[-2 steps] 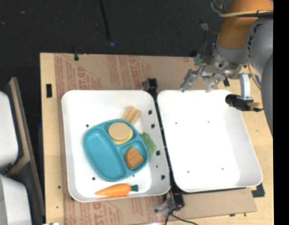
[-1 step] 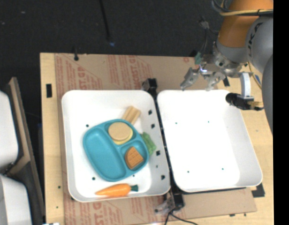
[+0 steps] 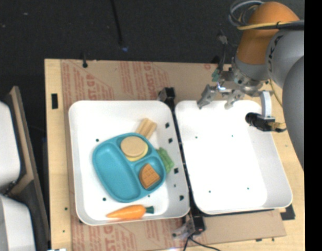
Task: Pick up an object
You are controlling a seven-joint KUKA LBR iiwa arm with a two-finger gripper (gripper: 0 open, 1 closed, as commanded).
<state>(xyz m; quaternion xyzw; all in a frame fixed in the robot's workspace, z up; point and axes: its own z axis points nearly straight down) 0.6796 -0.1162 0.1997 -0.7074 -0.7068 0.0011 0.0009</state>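
The counter is pale plywood, partly covered by a sheet of brown cardboard printed with red lettering. Two shallow white bins with rounded corners sit side by side on it. In the left bin lies a teal plastic tray, a rounded slab with moulded compartments, set at a slant. A flat tan disc like a biscuit rests in the tray's far compartment, and a brown, crusted wedge sits in the compartment to its right. A pale wooden block leans at the tray's far edge, its long axis running from near-left to far-right. A green leafy piece peeks out along the tray's right side. A smooth orange carrot with a green stub lies in the near part of the bin, its long axis roughly left to right, the stub end to the right.

The tool hangs over the far edge of the right bin, its two metal fingers spread apart with nothing between them. All the objects lie well apart from it, to its left and nearer, in the other bin.
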